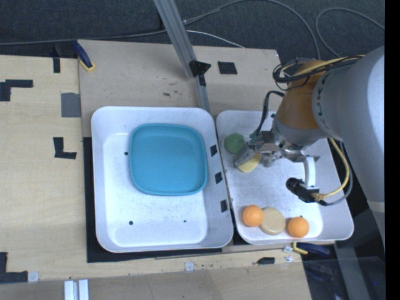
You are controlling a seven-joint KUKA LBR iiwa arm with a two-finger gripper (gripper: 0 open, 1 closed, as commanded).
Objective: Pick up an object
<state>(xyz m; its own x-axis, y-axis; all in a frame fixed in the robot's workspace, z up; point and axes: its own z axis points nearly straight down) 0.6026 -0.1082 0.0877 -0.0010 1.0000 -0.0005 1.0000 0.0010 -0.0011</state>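
In the right bin [331, 230], my gripper [258, 152] is down low at the left side. A pale yellow object [247, 164] lies right at its tip, partly covered by it. A green ball [234, 143] sits just to the upper left of the gripper, near the bin's left wall. Along the front of the same bin lie an orange ball [252, 215], a beige disc [272, 220] and a second orange ball [298, 227], side by side.
The left bin [112, 224] holds a blue square plate [168, 159]. A grey metal pole [181, 36] slants down from the top to the bins' back edge. The arm's body and cables [331, 186] hang over the right bin's right half.
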